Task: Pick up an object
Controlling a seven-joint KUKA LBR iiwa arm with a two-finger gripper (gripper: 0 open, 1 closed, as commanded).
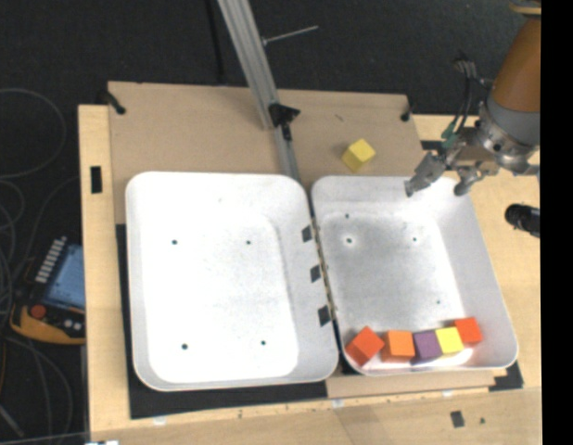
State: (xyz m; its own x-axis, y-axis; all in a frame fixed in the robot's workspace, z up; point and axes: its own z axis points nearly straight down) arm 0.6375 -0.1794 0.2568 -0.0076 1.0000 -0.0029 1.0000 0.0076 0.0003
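Observation:
Along the right bin's (412, 248) near wall lies a row of small blocks: a red-orange one (365, 344), an orange one (400, 343), a purple one (426, 344), a yellow one (450, 340) and a red one (468, 330). A yellow cube (359, 154) rests on the bench behind the bins. My gripper (439, 180) hangs over the right bin's far right corner, open, with nothing between its fingers. It is well apart from the blocks.
The left bin (217, 281) sits beside the right one. A slanted metal rail (254, 58) rises from the bench behind the bins. Cables and a handheld pendant (55, 290) lie left of the bench.

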